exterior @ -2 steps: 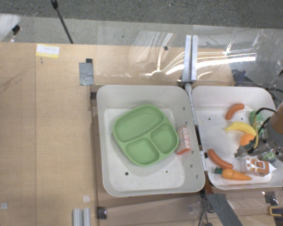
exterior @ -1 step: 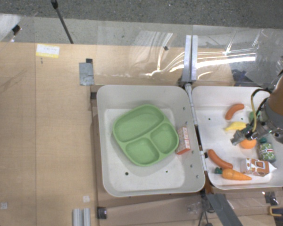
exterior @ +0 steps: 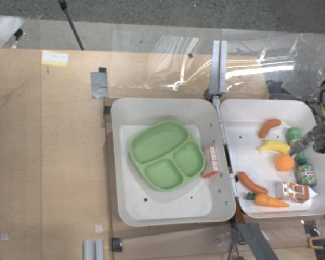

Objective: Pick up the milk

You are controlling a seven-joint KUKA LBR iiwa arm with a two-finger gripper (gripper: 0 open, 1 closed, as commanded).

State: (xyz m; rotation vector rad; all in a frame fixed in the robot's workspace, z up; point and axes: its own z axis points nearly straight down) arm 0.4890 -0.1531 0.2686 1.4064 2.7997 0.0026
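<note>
Progress is judged to be slight; the milk (exterior: 296,192), taken to be the small white carton with brown-orange print, is seen lying on its side in the lower right of the frame, on the floor of the right bin (exterior: 244,124), not lifted; the whole of the grasp and the lift is left to be done. The gripper (exterior: 305,144) is seen at the right edge of the frame, above the carton in the picture, near an orange (exterior: 284,162) and a green can (exterior: 305,173); how far it is open cannot be told, and nothing is seen held in it. The carton is flanked by a carrot (exterior: 271,201) just to its left, seemingly touching; its printed face is turned upward; finer detail is blurred. A second, red-and-white box (exterior: 210,161) is seen in the left bin (exterior: 168,215), beside a green plate (exterior: 165,155).
</note>
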